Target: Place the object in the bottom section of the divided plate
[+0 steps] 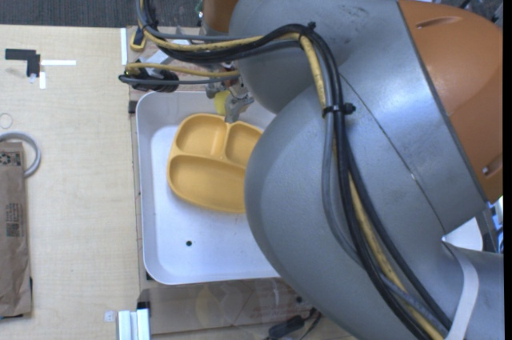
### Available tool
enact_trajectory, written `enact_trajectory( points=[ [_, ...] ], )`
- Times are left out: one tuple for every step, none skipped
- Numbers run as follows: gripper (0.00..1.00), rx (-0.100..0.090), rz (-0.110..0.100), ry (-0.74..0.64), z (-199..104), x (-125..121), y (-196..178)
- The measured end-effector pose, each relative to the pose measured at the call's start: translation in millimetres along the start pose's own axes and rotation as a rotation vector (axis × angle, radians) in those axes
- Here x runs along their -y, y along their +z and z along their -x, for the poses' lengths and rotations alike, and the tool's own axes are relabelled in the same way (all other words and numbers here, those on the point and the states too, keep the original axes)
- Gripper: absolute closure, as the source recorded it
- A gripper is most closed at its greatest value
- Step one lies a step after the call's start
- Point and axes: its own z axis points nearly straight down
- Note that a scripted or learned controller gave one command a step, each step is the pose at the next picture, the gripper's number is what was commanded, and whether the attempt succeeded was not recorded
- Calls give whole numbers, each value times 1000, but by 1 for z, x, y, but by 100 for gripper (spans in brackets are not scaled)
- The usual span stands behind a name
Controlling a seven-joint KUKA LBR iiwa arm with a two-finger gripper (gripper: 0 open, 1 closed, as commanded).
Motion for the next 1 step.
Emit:
enact_trajectory(
  points=[
    [100,3,0,-106,25,11,44]
  ],
)
